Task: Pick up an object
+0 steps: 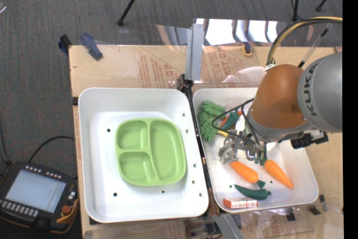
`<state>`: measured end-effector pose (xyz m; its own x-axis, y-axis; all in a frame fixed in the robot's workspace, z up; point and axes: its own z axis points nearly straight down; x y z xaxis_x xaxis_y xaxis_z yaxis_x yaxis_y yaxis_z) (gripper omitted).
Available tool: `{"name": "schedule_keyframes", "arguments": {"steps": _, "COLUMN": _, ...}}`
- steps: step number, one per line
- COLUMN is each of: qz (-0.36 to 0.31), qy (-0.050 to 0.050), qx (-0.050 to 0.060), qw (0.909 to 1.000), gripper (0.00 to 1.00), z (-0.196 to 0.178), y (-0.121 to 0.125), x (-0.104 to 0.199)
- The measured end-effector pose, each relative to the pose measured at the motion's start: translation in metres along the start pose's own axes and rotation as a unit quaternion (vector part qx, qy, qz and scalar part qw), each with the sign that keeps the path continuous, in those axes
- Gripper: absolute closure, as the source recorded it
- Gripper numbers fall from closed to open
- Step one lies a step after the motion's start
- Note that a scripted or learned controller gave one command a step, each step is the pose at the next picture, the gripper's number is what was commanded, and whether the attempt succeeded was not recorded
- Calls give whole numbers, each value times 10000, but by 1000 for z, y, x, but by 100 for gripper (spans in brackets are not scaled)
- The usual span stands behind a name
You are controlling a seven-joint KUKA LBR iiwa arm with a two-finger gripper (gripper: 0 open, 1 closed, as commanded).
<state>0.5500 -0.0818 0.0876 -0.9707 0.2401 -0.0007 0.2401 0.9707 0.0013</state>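
Observation:
My gripper (pixel 241 149) hangs low in the right bin (pixel 306 176), under the orange wrist band, just above two orange carrots: one (pixel 244 171) right below it, the other (pixel 278 173) to its right. A green leafy vegetable (pixel 210 117) lies to the gripper's upper left, against the bin's left side. A dark green pepper (pixel 253 192) and a small red and white box (pixel 240 204) lie near the bin's front edge. Some small coloured items sit partly hidden beneath the wrist.
The left bin (pixel 100 120) holds a light green divided plate (pixel 151 151). A metal post (pixel 194 53) rises behind the gap between the bins. A teach pendant (pixel 36 193) lies on the floor at lower left. Tripod legs stand behind the bench.

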Motion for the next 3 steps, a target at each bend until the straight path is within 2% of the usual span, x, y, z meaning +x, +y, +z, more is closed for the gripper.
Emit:
{"name": "schedule_keyframes", "arguments": {"steps": 1, "qz": -5, "qy": 6, "qx": 1, "qw": 10000, "gripper": 0, "z": 0, "y": 0, "x": 0}}
{"name": "schedule_keyframes", "arguments": {"steps": 2, "qz": -17, "qy": 2, "qx": -2, "qw": 10000, "gripper": 100, "z": -10, "y": 1, "x": 0}}
{"name": "schedule_keyframes", "arguments": {"steps": 3, "qz": -20, "qy": 7, "qx": -2, "qw": 10000, "gripper": 0, "z": -9, "y": 1, "x": 0}}
